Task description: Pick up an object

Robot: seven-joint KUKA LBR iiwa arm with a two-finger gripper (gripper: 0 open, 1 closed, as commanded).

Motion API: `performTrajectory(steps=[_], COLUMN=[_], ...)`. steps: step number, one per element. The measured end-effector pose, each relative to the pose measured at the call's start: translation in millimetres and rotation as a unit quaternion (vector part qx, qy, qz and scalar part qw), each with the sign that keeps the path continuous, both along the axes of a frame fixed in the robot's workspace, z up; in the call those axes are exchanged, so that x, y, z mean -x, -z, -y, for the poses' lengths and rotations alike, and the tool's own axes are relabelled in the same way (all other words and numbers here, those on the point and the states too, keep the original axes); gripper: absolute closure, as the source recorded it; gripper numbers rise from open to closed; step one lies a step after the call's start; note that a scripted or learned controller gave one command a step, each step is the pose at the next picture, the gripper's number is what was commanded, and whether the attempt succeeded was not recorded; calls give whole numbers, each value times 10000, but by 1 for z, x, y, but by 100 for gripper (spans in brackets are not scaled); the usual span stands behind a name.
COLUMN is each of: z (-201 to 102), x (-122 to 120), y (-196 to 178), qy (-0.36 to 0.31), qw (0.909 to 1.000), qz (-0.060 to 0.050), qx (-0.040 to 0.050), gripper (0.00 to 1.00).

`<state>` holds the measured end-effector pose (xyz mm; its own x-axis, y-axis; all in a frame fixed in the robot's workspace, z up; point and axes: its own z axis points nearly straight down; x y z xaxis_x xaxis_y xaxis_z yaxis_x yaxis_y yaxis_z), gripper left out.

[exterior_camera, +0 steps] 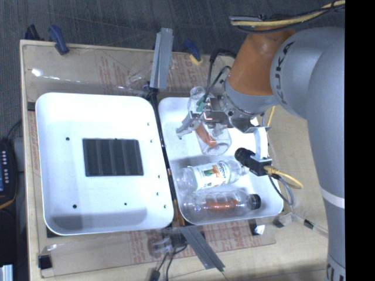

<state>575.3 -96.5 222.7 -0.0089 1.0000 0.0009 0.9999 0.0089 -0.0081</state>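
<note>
- Bottles: two clear plastic ones lie on their sides at the near end of the right bin (170, 113), one with a white label (212, 175), one with a black cap (221, 202).
- Left bin (58, 113) carries a dark ribbed panel (112, 157).
- Arm (281, 63) hangs over the right bin.
- Gripper (202, 119) sits beside a clear cup (215, 139); its opening and any hold cannot be told.

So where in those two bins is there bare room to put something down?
The left bin is free all around its dark grate. The right bin is crowded: two clear bottles fill its near half, the gripper hangs over the rest.
</note>
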Motion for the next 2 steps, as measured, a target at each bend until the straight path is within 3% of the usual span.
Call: performTrajectory(steps=[1,2], z=[61,73], x=[-51,-52], y=[46,-65], qy=[-163,1320], qw=[9999,9912], qz=[10,20], qx=[1,13], gripper=[0,0])
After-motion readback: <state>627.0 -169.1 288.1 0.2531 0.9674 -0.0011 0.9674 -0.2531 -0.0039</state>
